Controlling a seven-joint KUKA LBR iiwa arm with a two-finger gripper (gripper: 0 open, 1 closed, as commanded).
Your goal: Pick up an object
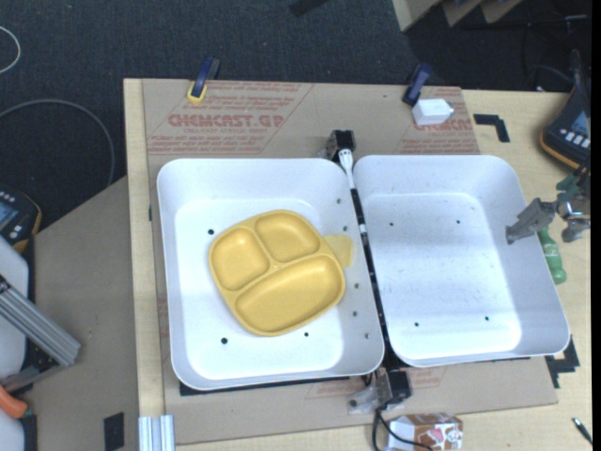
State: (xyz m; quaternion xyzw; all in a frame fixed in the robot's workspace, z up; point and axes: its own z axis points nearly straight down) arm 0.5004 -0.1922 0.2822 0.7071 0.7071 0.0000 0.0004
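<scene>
1. The yellow divided plate lies flat in the left bin, slightly right of that bin's middle. It has three compartments: two small ones toward the far side and one long one toward the near side. A thin yellowish scrap peeks out from under its right edge, next to the bin wall.
2. The plate looks rigid, smooth and glossy, with raised ridges between its compartments and a rounded outer rim. No other loose object can be seen in the bins, so it is the likely thing to pick.
3. The right bin sits just beside the left one, their inner walls touching along the centre seam.
4. The gripper hangs over the right bin's right rim, well apart from the plate. Whether its jaws are apart or together cannot be told at this angle and size.
5. To do the step well, the arm would probably have to cross to the left bin and bring one finger down on each side of a ridge or the rim. A flat, slick plate offers little else to pinch.
</scene>
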